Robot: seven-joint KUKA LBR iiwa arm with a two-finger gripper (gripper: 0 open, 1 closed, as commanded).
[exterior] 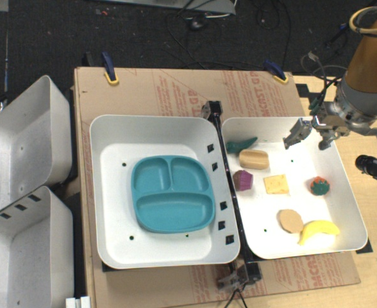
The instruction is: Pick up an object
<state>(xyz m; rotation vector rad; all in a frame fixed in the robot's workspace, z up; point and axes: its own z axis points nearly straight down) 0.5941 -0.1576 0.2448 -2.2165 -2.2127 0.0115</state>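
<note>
A bench seen from above holds 2 shallow white bins side by side on a brown board (175, 85). The left bin (105, 172) contains a teal divided plate (173, 193) with 3 compartments, lying flat near the middle. The right bin (349, 191) holds 6 small objects: a dark green piece (241, 144) near the top left corner, a tan bread roll (254, 159) just below it, a purple lump (243, 180) beside the dividing wall, a yellow cheese square (276, 185) near the middle, a red and green strawberry (319, 186) toward the right, and a tan oval cookie (290, 221) touching a yellow banana (318, 230) near the front edge. The grey arm with an orange band (370, 56) reaches in from the right. Its gripper (310, 135) hovers over the top right part of the right bin, fingers spread apart with nothing between them, well apart from every object.
</note>
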